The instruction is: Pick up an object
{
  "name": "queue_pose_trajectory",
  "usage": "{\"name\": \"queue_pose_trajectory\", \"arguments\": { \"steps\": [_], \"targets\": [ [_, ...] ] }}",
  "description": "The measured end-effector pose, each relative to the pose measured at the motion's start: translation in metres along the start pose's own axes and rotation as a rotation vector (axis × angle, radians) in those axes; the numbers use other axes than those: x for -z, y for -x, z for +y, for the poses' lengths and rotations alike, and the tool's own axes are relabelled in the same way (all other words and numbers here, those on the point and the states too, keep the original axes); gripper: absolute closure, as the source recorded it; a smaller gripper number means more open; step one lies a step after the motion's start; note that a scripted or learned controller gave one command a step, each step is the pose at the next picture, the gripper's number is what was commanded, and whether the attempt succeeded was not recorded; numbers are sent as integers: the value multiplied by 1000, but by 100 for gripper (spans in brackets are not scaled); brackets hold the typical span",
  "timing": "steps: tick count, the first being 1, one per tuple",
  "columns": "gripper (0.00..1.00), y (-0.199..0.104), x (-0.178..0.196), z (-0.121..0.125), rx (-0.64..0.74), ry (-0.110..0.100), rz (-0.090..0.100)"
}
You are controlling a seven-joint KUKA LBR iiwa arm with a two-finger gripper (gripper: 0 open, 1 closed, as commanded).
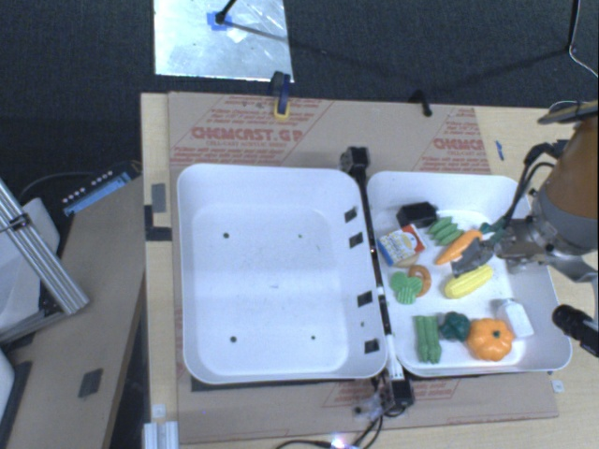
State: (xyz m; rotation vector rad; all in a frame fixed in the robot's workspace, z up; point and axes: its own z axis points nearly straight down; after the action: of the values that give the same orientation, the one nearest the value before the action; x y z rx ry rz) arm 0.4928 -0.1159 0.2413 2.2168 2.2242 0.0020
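Yellow corn cob [468, 282] lies mid right bin [538, 352], just below the carrot [459, 247], with the gripper [471, 257] poised over both, grip state unreadable from here, so it should drop straight and centre on the cob, avoiding the carrot

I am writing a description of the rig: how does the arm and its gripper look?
The arm is grey with an orange band above the wrist. A dark cable loops beside it. The gripper is grey metal with two dark fingers.
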Motion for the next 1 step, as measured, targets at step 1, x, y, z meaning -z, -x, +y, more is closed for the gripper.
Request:
{"name": "queue_pose_trajectory", "arguments": {
  "steps": [1],
  "targets": [
    [0,-87,-60,28,9,-5,4]
  ]
}}
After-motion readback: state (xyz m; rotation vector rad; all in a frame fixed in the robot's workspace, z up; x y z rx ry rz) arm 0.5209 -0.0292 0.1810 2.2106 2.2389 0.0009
